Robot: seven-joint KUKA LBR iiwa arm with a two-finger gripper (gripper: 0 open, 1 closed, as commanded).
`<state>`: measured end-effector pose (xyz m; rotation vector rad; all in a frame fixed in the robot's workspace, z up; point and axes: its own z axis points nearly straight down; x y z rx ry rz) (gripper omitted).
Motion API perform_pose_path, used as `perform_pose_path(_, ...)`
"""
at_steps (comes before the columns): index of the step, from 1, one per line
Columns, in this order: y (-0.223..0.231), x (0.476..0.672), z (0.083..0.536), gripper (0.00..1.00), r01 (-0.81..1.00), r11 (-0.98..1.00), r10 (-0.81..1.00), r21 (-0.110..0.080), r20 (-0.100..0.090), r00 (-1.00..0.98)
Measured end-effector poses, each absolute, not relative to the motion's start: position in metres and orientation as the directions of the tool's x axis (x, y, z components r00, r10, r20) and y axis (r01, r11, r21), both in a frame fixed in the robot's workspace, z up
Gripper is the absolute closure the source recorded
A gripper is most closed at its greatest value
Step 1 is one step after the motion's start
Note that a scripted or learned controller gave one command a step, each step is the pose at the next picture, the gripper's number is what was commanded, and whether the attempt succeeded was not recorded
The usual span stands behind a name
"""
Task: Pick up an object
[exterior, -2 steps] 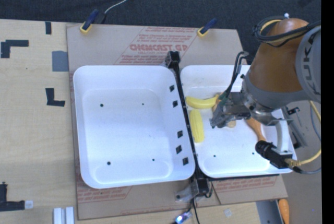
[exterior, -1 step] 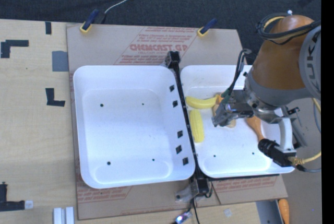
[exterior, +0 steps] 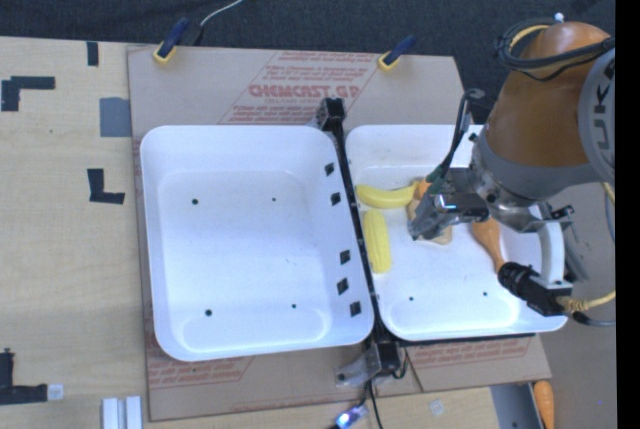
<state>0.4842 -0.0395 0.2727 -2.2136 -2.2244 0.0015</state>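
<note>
My gripper (exterior: 432, 217) is low over the middle of the right bin (exterior: 450, 317), reaching in from the right. A yellow banana (exterior: 385, 196) lies just to its left near the divider. Below the banana, a yellow corn cob (exterior: 377, 242) rests lengthwise along the divider. A small orange-brown piece (exterior: 441, 236) shows right under the gripper, partly hidden by it. To the right of the gripper, an orange carrot-like object (exterior: 487, 241) lies partly under the wrist.
The left bin (exterior: 240, 247) sits beside the right one, with a black divider strip (exterior: 345, 217) between them. Both stand on a cardboard sheet (exterior: 290, 87) held by clamps. The arm's bulky grey and orange body (exterior: 545, 117) covers the right bin's right side.
</note>
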Motion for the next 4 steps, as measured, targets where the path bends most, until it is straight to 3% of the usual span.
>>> perform_pose_path(4,-0.036,0.485,0.31,1.0,1.0,0.012,1.0,-0.007,0.003,-0.012)
